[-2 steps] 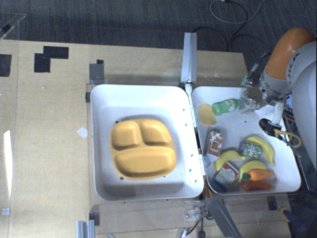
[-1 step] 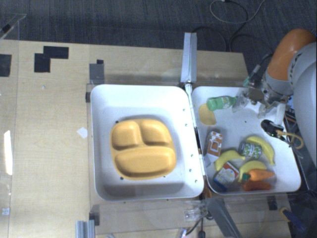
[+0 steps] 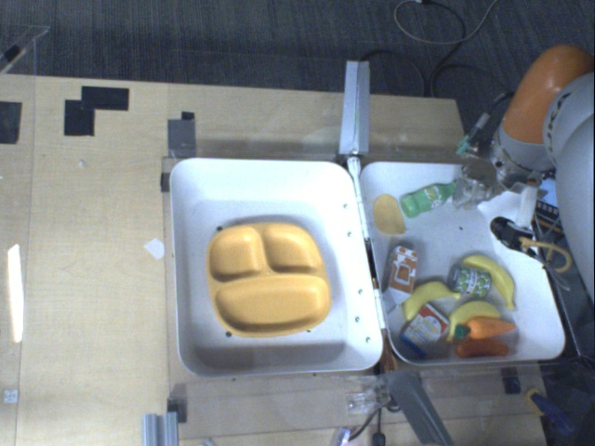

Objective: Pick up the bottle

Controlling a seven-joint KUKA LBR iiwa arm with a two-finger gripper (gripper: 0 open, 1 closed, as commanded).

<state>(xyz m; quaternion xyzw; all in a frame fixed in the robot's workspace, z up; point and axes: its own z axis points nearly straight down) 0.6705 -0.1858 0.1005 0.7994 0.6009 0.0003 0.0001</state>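
1. The left bin [image 3: 186, 277] holds a yellow divided tray [image 3: 269, 276], lying flat near its middle, to the left of the metal divider [image 3: 356, 119] between the bins.
2. Just right of the divider, in the right bin [image 3: 548, 342], a yellow chip-like piece [image 3: 389, 214] lies against the bin's left wall.
3. Right of that piece lies the green bottle [image 3: 429, 198], on its side in the bin's far part, its cap end pointing right.
4. Below the bottle sit a small brown carton [image 3: 402, 268], two bananas [image 3: 493, 277], a can [image 3: 465, 280], a carrot [image 3: 485, 328] and a small packet [image 3: 425, 328].
5. The gripper [image 3: 474, 190] sits at the bottle's right end, touching or just beside it; whether its tips are spread or pinching cannot be told.
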